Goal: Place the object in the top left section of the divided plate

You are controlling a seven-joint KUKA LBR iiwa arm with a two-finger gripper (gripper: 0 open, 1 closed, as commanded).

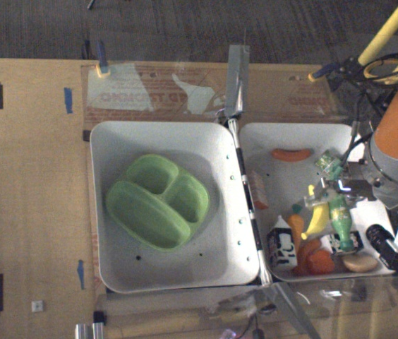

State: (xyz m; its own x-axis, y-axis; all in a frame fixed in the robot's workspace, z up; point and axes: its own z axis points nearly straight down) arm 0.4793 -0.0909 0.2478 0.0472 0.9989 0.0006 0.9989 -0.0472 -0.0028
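Observation:
The green divided plate [158,200] lies in the left bin [114,147], with one long section at its lower left and two smaller ones at its upper right; all three hold nothing. My gripper [338,186] hangs low over the right bin [269,136], just above a green bottle [339,219] and a yellow banana [317,217]. I see nothing clearly held between its parts. A small pale green item [327,162] sits right beside the gripper's upper left.
The right bin holds several toy foods: a red sausage [291,155], an orange carrot [296,226], a black-and-white carton [281,246], a red tomato [317,260], a tan bun [360,263]. A metal divider [245,189] separates the bins.

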